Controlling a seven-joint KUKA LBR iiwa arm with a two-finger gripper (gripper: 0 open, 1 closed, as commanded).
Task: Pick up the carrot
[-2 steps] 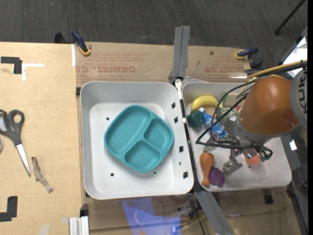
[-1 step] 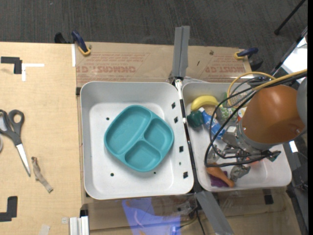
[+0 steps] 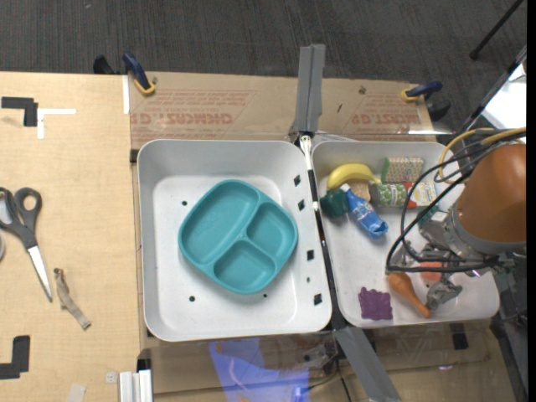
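The carrot (image 3: 409, 292) is orange and lies slanted near the front wall of the right bin (image 3: 356, 258), right of a purple block (image 3: 375, 303). My gripper (image 3: 439, 292) hangs low over the bin's front right part, just right of the carrot's thick end, with a finger (image 3: 444, 294) showing beside it. The arm's orange band (image 3: 500, 193) looms above it and hides part of the bin. Whether the carrot sits between the fingers is unclear.
A teal divided plate (image 3: 239, 235) lies in the left bin (image 3: 159, 249). At the back of the right bin are a banana (image 3: 353, 174), a blue bottle (image 3: 367, 215), a green item (image 3: 334, 203) and packaged items (image 3: 404, 171). Scissors (image 3: 25, 224) lie on the bench at left.
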